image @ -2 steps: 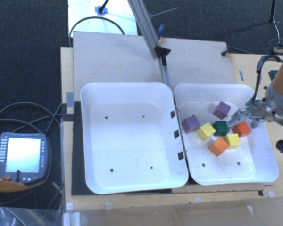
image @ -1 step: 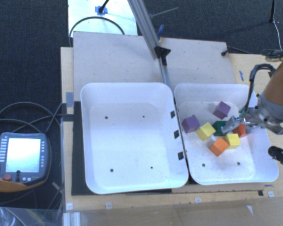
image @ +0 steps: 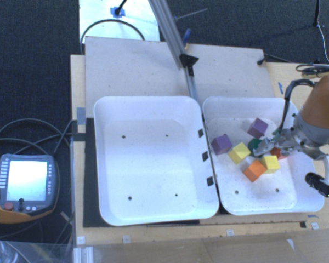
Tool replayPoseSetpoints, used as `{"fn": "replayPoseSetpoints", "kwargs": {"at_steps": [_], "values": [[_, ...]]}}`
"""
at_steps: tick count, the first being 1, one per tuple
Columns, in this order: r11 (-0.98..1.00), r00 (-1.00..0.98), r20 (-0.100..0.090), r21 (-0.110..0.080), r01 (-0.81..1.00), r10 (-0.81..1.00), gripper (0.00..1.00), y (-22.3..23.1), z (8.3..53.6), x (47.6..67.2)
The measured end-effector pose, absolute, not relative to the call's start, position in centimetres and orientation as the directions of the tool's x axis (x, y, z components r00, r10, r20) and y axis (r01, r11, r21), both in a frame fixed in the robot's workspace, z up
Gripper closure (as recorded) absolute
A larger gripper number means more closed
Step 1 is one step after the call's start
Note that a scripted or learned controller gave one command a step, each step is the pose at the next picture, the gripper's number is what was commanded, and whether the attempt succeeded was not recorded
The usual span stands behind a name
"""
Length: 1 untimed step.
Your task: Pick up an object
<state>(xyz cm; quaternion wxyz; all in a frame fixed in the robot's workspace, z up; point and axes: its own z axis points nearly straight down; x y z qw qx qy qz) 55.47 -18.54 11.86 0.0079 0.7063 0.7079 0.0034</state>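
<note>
The desk (image: 230, 70) fills the middle of the frame and carries two white bins side by side. The left bin (image: 107, 201) sits at centre-left. The right bin (image: 236, 199) sits at centre-right and holds all the small blocks. My arm (image: 321, 111) comes in from the right edge, grey with an orange part, and reaches down over the right bin. At the lower left of the frame, off the desk, lies a control pendant (image: 23, 188) with a bright screen.

My jaws (image: 271, 146) are low among the blocks, near the middle of the right bin. I cannot tell how far they are open, and I cannot tell if they have hold of anything, because the blocks crowd around them.

The blocks lie close together: a purple block (image: 221, 143) to the left, another purple block (image: 257, 127) above, a yellow block (image: 239, 152), an orange block (image: 254, 170), a second yellow block (image: 271, 163), and small green and red pieces just beside my jaws.

In my judgement the risk is the crowding. The jaws may close on two blocks at once, or on a corner only, and then the block slips out during lifting. They may also push the neighbours apart and catch nothing.

I cannot read any brand, label or writing; the pendant screen is too bright.
</note>
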Motion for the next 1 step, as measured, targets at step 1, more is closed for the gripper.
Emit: {"fn": "replayPoseSetpoints", "kwargs": {"at_steps": [1], "values": [[0.004,-0.004,-0.009,0.02,1.0,1.0,1.0,-18.6,12.86,55.56]]}}
